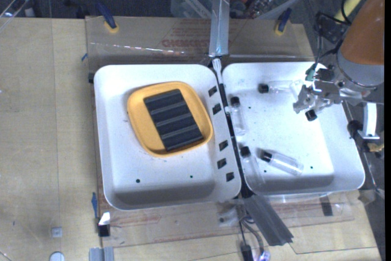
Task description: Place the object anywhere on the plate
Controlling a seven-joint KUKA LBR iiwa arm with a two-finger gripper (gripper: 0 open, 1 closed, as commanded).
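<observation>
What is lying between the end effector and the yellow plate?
In the camera view, between the end effector and the yellow plate lies bare white floor of the right bin, then the divider with black tabs between both bins.

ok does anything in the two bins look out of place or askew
Nothing spilled or damaged. The black ridged block already lies on the yellow plate in the left bin, turned at a slant to it. A clear syringe lies loose and tilted in the right bin, apart from the claw.
</observation>
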